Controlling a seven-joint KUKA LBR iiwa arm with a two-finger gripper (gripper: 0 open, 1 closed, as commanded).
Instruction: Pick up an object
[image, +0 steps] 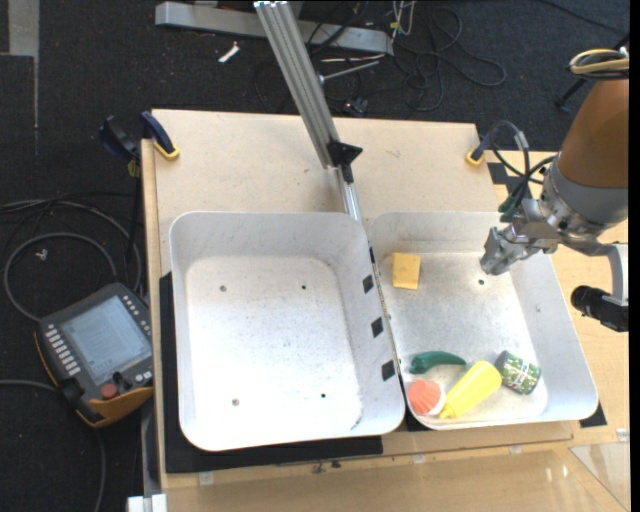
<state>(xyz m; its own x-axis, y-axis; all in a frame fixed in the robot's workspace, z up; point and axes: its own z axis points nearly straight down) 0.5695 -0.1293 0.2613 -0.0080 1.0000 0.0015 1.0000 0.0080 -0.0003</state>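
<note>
While the arm (600, 140) reached in from the right, its gripper (497, 262) hung over the far part of the right bin (560, 330), close to that bin's far right wall. Whether the gripper was open or closed could not be told from this angle, and nothing could be seen in its grasp.

A yellow block (406, 270) lay on the bin floor to the left of the gripper, near the bin's far left corner and apart from everything else. The other things sat together along the near edge of the right bin. A green piece (437, 360) lay just beyond a red piece (425, 397) in the near left corner. A yellow bottle (471, 388) lay on its side, tilted, right beside the red piece and close to the green one. A green can (519, 373) rested just to the right of the bottle. All four were well apart from the gripper.

The left bin (200, 240) stood beside the right one, their edges meeting along the middle. Both bins rested on the bench (260, 160). A pendant (100, 345) lay on the dark floor at the left, beside the bench.
</note>
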